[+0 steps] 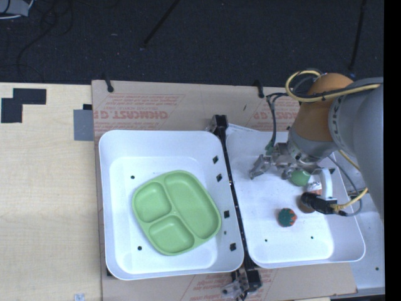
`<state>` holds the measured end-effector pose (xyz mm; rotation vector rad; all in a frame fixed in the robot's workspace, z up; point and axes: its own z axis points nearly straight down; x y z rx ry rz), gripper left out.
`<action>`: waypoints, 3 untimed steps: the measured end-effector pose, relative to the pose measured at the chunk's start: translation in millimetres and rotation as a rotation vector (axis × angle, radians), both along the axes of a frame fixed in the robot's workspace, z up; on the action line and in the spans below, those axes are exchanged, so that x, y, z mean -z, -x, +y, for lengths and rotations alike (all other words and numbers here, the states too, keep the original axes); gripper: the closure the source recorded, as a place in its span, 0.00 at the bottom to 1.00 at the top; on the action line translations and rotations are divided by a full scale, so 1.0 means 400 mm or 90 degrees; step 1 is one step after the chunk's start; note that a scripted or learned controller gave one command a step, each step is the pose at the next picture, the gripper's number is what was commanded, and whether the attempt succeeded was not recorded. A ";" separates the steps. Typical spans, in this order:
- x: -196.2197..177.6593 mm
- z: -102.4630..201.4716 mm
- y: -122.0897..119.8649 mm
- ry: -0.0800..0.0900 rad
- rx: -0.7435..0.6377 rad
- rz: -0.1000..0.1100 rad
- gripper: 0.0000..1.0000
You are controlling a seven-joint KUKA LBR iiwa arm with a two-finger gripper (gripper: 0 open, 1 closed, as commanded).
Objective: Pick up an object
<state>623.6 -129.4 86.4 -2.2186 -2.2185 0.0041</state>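
My gripper (268, 172) hangs low in the right bin (313, 249), near its back left part, and looks open with nothing between its fingers. Just to its right lies a small green object (301, 177), partly under the wrist. A white and red item (326, 187) lies further right. A small green and red ball (287, 216) rests in the middle of the bin, in front of the gripper and apart from it. Beside the ball is a brown piece (306, 203).
The left bin (119, 168) holds a light green divided plate (176, 212). A black divider (227, 187) runs between the two bins. The grey arm with its orange band (326, 111) covers the right bin's back right corner, with yellow cables around it.
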 end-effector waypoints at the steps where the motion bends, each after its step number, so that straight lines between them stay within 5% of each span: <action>1: -0.028 -0.002 -0.001 0.000 0.001 0.000 1.00; 3: -0.254 -0.026 -0.020 0.001 0.001 -0.003 1.00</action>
